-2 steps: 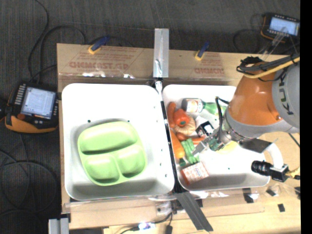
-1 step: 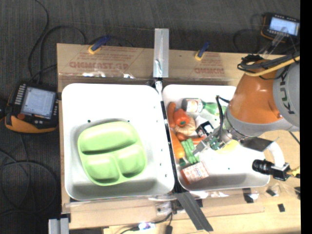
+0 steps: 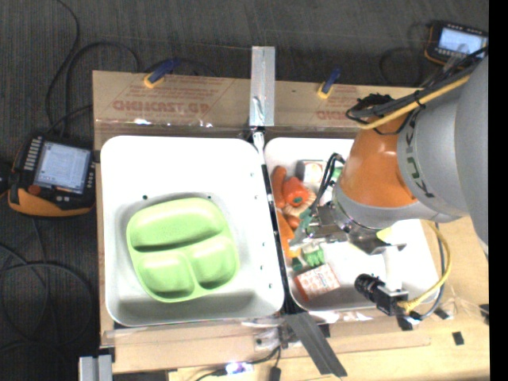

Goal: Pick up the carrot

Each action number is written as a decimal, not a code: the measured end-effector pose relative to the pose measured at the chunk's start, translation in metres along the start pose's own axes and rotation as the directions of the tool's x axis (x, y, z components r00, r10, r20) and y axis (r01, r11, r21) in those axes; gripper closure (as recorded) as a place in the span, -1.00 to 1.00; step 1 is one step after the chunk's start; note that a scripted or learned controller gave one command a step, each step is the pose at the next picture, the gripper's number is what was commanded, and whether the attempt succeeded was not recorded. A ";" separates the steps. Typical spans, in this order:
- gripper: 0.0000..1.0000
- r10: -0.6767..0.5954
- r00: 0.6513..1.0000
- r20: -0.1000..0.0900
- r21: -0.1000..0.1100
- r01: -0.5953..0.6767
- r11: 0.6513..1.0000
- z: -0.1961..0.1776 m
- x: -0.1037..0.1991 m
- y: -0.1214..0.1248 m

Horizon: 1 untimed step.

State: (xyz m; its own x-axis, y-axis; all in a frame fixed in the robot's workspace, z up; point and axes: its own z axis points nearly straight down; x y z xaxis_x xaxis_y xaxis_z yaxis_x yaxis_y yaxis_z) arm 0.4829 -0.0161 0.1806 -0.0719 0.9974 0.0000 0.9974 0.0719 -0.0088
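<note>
In the right bin, a red-labelled packet lies nearest, with the gripper just above it; whether its jaws are clenched or released, I cannot tell. Beyond, the carrot, orange with a green-tipped end, lies by the bin's left wall. The left bin holds a green tray.

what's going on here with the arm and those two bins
A grey and orange robot arm reaches from the right over the right bin, above a pile of small items along its left side. The carrot lies in that pile. The left bin holds a green divided tray.
</note>
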 end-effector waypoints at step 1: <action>1.00 -0.004 1.000 0.000 0.008 0.004 1.000 -0.006 0.001 0.000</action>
State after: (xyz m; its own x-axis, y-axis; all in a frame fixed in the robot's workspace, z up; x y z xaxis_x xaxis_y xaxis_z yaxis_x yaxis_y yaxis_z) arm 0.4826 -0.0151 0.1866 -0.0757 0.9971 0.0002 0.9970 0.0757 -0.0163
